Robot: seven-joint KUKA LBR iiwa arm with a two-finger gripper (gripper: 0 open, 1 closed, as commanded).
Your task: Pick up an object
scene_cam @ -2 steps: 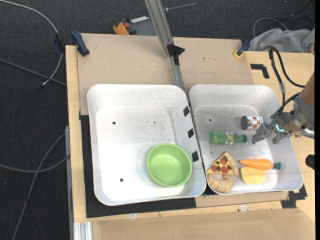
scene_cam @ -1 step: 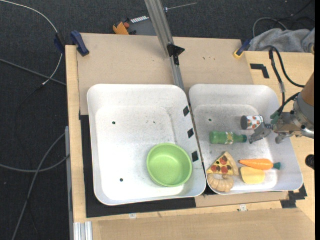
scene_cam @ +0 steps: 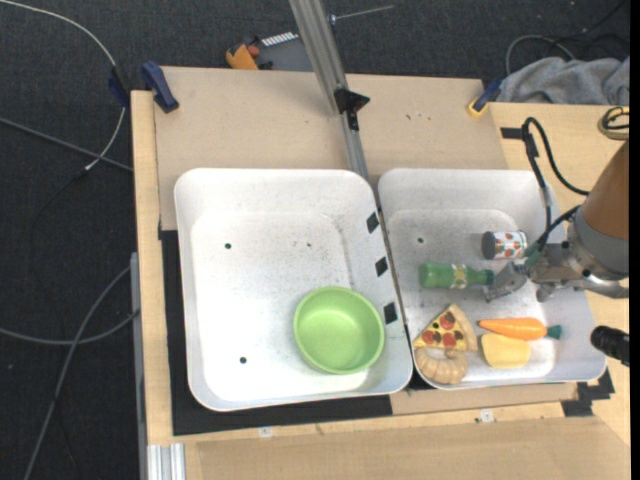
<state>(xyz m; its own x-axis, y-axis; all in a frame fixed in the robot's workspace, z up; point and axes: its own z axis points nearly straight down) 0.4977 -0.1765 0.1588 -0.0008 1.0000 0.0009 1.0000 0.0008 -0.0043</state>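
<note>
While the gripper sits low in the right bin, just right of the green bottle and below the small can, this looks like the approach step, w/ nothing lifted yet. Can't tell the fingers' state: too small and dark. Carrot, yellow block and pizza slice lie nearby; green bowl is in the left bin. Next move prob. needs squaring up over the bottle's end before closing.

We find the bowl at the left bin's five o'clock — bottle, pizza slice and carrot fill the right bin.
</note>
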